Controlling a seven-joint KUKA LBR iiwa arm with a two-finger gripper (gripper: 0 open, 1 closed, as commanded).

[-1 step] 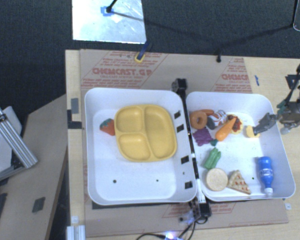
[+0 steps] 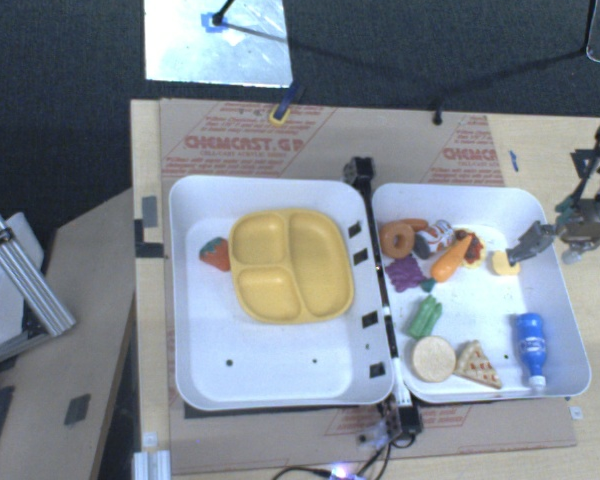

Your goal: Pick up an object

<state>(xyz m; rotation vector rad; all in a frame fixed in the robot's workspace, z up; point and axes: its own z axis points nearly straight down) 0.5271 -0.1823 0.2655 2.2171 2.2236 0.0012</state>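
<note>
- Reach is short: my grey two-finger gripper (image 2: 536, 238) hangs over the right edge of the right-hand shallow white bin (image 2: 570, 343), and the small pale-yellow chunk (image 2: 502, 262) lies just to its left and a little toward the front.
- I cannot tell how my gripper is set.
- Nothing is held between the tips.
- Behind the chunk, the orange plastic carrot (image 2: 452, 258) lies slantwise, so I judge a sideways overshoot would nudge it.
- Farther off, the blue plastic bottle (image 2: 531, 346) lies along the right wall.
</note>
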